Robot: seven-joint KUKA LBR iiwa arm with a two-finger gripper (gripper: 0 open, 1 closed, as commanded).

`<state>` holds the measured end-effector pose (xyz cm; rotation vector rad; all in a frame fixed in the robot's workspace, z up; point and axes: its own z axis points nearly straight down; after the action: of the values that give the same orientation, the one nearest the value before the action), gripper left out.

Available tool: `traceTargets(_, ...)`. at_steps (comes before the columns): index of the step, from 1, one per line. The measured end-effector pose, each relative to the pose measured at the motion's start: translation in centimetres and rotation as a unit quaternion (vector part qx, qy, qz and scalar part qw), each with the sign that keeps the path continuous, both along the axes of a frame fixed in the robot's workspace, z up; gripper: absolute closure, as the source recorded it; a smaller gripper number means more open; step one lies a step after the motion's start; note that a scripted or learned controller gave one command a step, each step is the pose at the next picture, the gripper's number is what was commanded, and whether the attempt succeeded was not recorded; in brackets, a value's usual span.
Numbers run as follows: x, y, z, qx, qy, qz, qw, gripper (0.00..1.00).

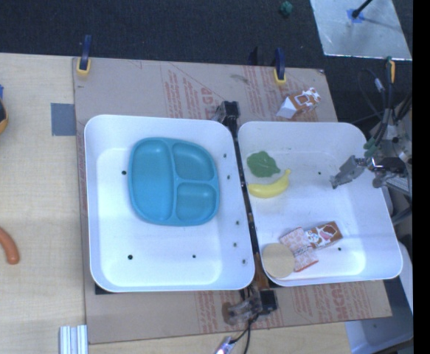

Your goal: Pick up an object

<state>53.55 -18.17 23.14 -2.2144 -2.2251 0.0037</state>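
Two white bins are seen side by side. The left bin (100, 198) is occupied by a blue divided plate (174, 181). In the right bin (362, 264), a banana (268, 187) and a green leaf (262, 163) are placed at nine o'clock, a snack packet (310, 240) and a tan disc (276, 260) at seven. The gripper (345, 174) is poised at three o'clock; nothing is held, though whether its jaws are parted cannot be told. A descent here would likely be wasted on bare floor, well apart from every object.
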Motion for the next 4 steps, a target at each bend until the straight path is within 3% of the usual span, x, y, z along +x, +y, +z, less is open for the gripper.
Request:
traceTargets(1, 1.2, 7.2, -10.1, 0.0004, 0.002, 0.001, 1.0000, 0.00)
traceTargets(2, 8.9, 8.7, -14.0, 0.0001, 0.000, 0.000, 1.0000, 0.00)
traceTargets(3, 12.1, 8.3, -13.9, 0.0004, -0.001, 0.001, 1.0000, 0.00)
traceTargets(4, 4.3, 18.2, -3.9, 0.0002, -0.001, 0.001, 1.0000, 0.00)
